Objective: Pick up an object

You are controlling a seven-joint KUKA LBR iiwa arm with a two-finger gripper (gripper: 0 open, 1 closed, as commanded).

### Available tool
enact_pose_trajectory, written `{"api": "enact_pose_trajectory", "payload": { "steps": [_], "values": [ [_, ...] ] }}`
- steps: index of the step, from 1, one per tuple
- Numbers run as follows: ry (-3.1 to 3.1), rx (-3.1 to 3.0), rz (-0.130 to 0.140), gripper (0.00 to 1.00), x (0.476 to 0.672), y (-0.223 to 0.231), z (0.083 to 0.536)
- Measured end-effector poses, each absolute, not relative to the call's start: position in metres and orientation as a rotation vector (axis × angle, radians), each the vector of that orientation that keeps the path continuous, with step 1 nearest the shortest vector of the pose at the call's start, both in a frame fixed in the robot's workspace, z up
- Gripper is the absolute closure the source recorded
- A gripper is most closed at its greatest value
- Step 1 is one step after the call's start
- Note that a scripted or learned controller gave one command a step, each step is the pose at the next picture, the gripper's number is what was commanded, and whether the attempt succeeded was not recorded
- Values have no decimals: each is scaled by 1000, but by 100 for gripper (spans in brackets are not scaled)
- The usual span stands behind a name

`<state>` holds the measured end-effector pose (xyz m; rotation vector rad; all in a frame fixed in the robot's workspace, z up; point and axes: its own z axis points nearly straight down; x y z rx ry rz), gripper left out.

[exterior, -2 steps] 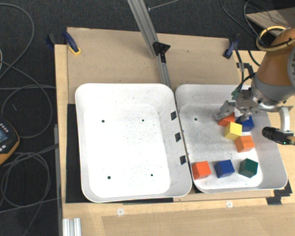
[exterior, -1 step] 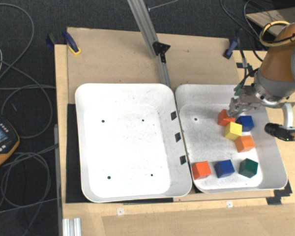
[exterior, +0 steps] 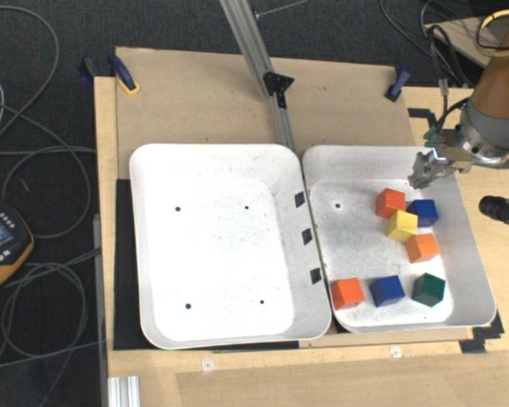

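Grey hand (exterior: 427, 170) above right bin (exterior: 356, 170)

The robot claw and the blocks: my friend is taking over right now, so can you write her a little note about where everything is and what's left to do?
Claw: above the far edge of the right bin, with nothing seen between its fingers; open or shut can't be told from here.
Blocks, all in the right bin: an orange block, blue block, yellow block and another orange block bunched near the claw. Along the near edge sit a third orange block, a second blue block and a green block.
Done: nothing lifted yet.
Left: go down, grab one block, lift it. The bunched ones are closest.
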<state>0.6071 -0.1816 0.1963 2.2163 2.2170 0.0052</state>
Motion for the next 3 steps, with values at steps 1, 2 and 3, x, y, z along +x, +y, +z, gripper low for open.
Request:
{"api": "enact_pose_trajectory", "payload": {
  "steps": [1, 2, 3],
  "values": [
    [2219, 2217, 5, 100, 609, -182, 230],
    [2231, 2215, 4, 100, 610, -117, 230],
    [2231, 2217, 2, 100, 609, -63, 223]
  ]
}}
